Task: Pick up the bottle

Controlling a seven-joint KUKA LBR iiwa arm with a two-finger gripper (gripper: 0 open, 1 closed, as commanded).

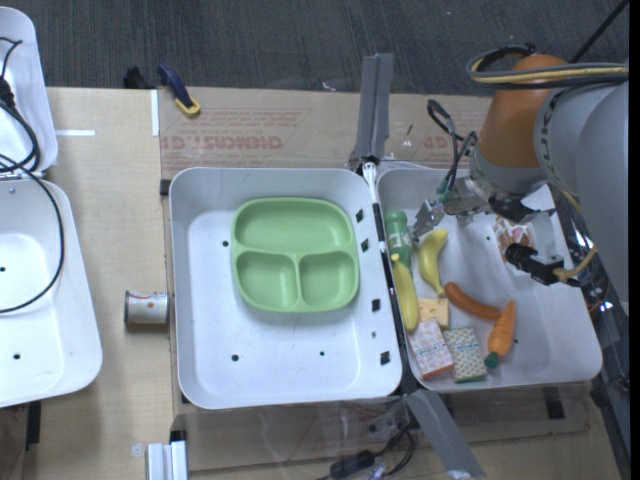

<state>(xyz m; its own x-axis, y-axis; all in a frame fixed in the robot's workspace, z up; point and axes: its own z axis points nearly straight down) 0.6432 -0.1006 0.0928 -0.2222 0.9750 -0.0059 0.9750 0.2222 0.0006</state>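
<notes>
— Where is the arm?

— The big grey arm (590,128) comes in from the right. It bends down over the right bin (560,353). The orange band (520,118) is up high, just above the wrist.

— And the gripper?

— The gripper (440,208) hangs low near the back left part of that bin. It sits just above the top of a banana (432,256). I cannot tell how it is set, and I see nothing in its grip.

— Where is the bottle?

— The green bottle (398,236) lies by the left wall of the right bin, just left of the gripper. A second banana (406,296) lies right below it.

— What else is in there?

— A sausage (470,302), a carrot (502,334) and two little boxes (445,350). The left bin (200,368) has a green tray (296,254) with three parts.
</notes>
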